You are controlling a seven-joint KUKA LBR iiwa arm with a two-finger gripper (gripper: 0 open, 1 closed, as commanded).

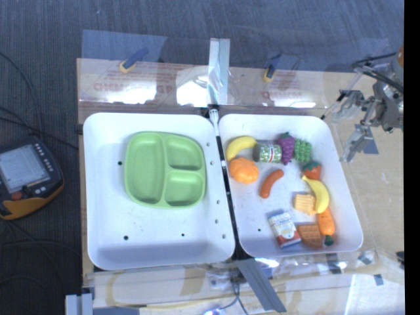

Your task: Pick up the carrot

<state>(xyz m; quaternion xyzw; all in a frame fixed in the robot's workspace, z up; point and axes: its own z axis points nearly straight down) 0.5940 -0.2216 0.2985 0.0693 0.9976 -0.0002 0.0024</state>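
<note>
dark grey carpet surrounds a pale wooden bench [384,195] that carries two shallow white bins side by side. the left bin [105,241] holds a glossy green divided plate [164,169] with three compartments. the right bin [341,209] holds the toy food.

the carrot [326,223], a short orange piece with a bit of green at its near end, lies in the near right corner of the right bin, just beside the bin's right wall. it sits just below a curved yellow banana [319,193] and right of a tan cracker-like block [309,235]. the gripper [362,126] hovers outside the bin, over the bench beyond its far right corner, well apart from the carrot, which lies nearer the camera and slightly left of it. the metal fingers [352,144] point down and left; nothing is between them, and how far apart they stand cannot be told from this angle.

other smooth plastic pieces fill the right bin: a second banana [239,146] at the far left, a round orange [244,170] below it, a green-labelled can [268,153] on its side, purple grapes [287,146], a knobbly green vegetable [302,151], a reddish sausage [271,183], a small orange-red fruit with a green top [312,170], a yellow waffled square [304,203] and a small red-and-white box [284,229]. a handheld control pendant [29,174] rests on the carpet at left.
</note>
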